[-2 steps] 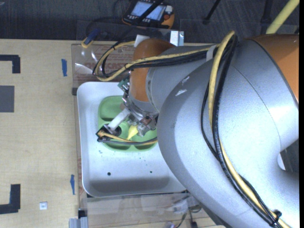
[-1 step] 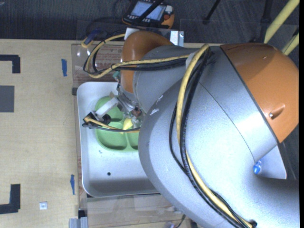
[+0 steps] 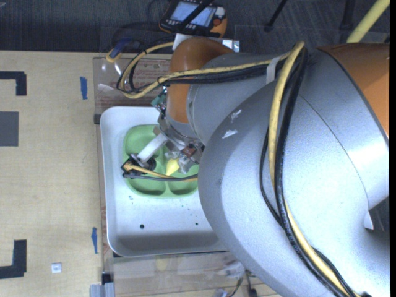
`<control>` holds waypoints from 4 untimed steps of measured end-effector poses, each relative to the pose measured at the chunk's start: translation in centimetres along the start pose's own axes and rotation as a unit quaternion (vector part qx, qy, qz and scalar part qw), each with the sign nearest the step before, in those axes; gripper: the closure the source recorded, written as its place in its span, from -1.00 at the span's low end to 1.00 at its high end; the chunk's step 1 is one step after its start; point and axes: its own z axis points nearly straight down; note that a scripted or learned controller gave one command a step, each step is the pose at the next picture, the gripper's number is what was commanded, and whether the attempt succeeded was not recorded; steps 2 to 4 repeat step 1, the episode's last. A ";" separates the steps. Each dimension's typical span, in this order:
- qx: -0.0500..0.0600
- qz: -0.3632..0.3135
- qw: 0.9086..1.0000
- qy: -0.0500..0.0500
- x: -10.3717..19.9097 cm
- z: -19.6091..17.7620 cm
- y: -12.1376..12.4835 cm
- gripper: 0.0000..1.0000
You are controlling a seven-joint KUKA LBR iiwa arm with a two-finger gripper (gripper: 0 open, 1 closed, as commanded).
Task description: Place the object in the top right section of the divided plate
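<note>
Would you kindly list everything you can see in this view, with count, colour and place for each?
bench: one, pale wood, under everything
bin: one, white, on the bench, its right part under the arm
divided plate: one, green, in the bin's far half
yellow object: one, yellow, over the plate beside the tool, mostly hidden
tape marks: two, blue, on the bench left of the bin
black marks: three, black, along the bench's left edge
handheld unit: one, black with a lit screen, beyond the bench's far edge
arm: one, grey with an orange band, reaching in from the right
tool: one, metallic, low over the plate
</note>
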 end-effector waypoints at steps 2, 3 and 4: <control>0.000 0.000 1.000 0.000 0.0 0.0 0.0 -1.00; 0.000 0.000 1.000 0.000 0.0 0.0 0.0 -1.00; 0.000 0.000 1.000 0.000 0.0 0.0 0.0 -1.00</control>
